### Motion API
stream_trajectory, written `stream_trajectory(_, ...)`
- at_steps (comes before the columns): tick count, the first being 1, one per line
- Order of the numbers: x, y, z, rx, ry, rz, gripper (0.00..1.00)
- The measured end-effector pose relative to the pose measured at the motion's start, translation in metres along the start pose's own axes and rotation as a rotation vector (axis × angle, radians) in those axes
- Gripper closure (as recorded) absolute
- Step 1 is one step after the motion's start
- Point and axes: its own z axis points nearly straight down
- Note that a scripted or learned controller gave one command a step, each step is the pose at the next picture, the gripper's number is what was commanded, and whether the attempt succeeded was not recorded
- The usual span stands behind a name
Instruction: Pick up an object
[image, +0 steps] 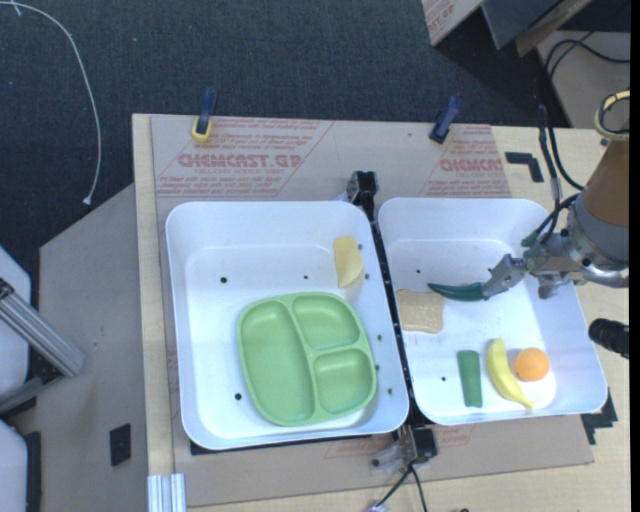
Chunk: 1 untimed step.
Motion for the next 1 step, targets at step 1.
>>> stream_trajectory(1,0.0004,0.0029,-0.0065,-0.013,-0.002,-0.003,0.00)
